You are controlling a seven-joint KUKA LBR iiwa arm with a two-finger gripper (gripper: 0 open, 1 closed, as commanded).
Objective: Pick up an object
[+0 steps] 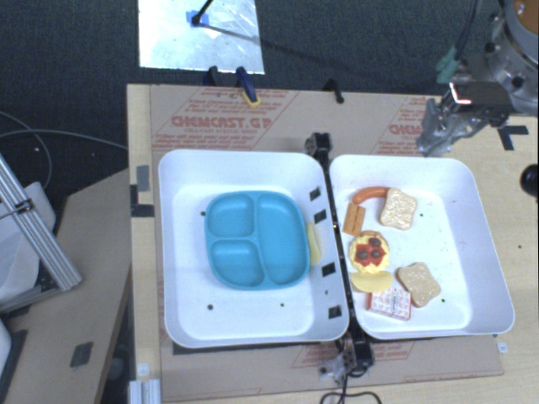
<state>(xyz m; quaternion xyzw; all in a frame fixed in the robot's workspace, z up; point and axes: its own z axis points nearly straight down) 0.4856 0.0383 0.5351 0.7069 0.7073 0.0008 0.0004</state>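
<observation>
Fingers (435,138) blurred above the right bin's (472,175) far rim, spread or pressed together impossible to tell.

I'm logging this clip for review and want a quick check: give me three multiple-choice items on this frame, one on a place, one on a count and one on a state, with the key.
1. Where is the blue divided tray?
A. In the left bin
B. In the right bin
C. On the cardboard outside both bins

2. How many toast slices lie in the right bin?
A. None
B. Two
C. Five

3. Where is the tool relative to the food?
A. Pressed onto the pizza
B. Lifting the sausage
C. Above the right bin's far edge, apart from all the food

Key: 1 A, the tray sits inside the left bin. 2 B, one slice lies near the sausage and another lies nearer the camera. 3 C, the tool hangs over the far rim, with the pizza and the other pieces well clear of it.
</observation>
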